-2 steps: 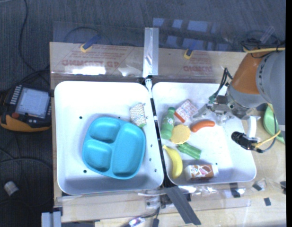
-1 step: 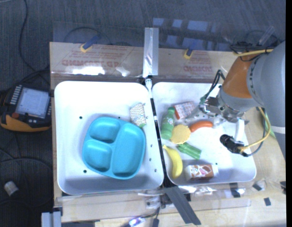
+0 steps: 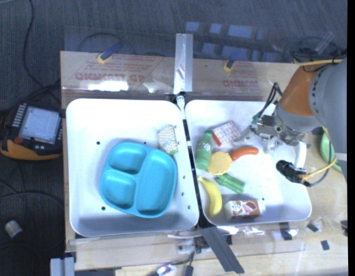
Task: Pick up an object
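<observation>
Lighting even and fairly bright, coming from overhead. Glaring softly off the 2 white bins point(image 3: 79, 171) and the clear tape strips point(image 3: 125, 76) behind them. Casting short, faint shadows beneath the blue tray point(image 3: 140, 180). Blurring slightly throughout, dimming toward the dark carpet point(image 3: 27, 39).

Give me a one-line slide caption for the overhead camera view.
Gripper poised over the right bin of toy food near an orange carrot; blue divided tray in the left bin.

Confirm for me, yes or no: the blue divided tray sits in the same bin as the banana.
No: the blue divided tray lies in the left bin, while the banana lies in the right bin.
</observation>
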`<control>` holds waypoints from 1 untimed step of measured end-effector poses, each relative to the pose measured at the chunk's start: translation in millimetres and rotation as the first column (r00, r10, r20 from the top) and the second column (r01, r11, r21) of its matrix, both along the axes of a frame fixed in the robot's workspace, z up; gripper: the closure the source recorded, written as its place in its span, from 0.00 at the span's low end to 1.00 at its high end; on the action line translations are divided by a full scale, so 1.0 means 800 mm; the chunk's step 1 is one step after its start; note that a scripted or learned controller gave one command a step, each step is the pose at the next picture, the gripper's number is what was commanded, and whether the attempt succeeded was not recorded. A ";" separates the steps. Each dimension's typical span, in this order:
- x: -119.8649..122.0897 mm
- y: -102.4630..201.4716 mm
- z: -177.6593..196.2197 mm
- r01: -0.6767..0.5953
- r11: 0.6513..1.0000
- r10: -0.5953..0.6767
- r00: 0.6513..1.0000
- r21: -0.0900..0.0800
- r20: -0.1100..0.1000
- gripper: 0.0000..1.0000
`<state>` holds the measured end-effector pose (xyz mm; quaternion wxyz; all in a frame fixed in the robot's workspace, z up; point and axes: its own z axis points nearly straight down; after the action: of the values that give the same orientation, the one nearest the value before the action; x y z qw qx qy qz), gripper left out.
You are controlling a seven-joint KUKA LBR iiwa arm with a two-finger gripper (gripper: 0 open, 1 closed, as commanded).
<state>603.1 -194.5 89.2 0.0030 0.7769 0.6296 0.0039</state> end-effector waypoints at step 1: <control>-0.008 0.025 0.001 -0.038 0.999 0.038 0.999 -0.009 -0.001 0.00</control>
<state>596.5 -174.5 89.7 0.0061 0.7649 0.6441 0.0010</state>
